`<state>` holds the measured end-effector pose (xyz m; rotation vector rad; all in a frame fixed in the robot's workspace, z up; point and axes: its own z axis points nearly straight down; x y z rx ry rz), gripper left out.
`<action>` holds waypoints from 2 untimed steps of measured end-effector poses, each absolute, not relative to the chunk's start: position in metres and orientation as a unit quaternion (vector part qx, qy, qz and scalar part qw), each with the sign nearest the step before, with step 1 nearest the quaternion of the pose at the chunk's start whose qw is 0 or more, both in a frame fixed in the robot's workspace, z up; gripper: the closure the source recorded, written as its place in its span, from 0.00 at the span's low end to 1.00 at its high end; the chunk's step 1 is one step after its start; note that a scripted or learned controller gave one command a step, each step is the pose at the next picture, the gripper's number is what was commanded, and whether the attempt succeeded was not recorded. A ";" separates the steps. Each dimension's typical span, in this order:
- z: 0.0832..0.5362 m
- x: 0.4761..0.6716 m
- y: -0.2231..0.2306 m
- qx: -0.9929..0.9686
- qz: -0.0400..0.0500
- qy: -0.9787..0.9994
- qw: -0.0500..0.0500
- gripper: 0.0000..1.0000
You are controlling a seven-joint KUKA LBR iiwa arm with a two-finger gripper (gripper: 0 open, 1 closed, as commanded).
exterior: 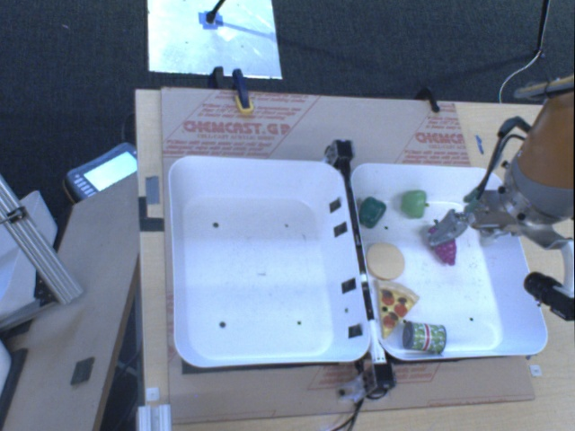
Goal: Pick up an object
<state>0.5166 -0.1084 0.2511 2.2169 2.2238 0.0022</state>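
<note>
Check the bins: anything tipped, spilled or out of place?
One thing: the small green can in the right bin lies on its side near the front wall. Nothing spilled; the pizza slice and round cookie lie flat.

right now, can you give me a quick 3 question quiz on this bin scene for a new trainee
1. True or false: the pizza slice toy lies in the left bin.
2. Multiple choice: which item lies nearest the gripper? A) the green can B) the purple grape toy C) the tan round disc
3. Fill in: the two green items near the right bin's far edge are a dark green piece and a lighter green ____ toy.

Key
1. False; it lies in the right bin, near the divider.
2. B
3. pepper (by its look; it is small in the camera view)
</note>
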 end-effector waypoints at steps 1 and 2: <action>0.447 0.498 -0.172 0.708 0.005 0.706 0.011 0.00; 0.268 0.541 -0.075 0.703 -0.003 0.712 -0.006 0.00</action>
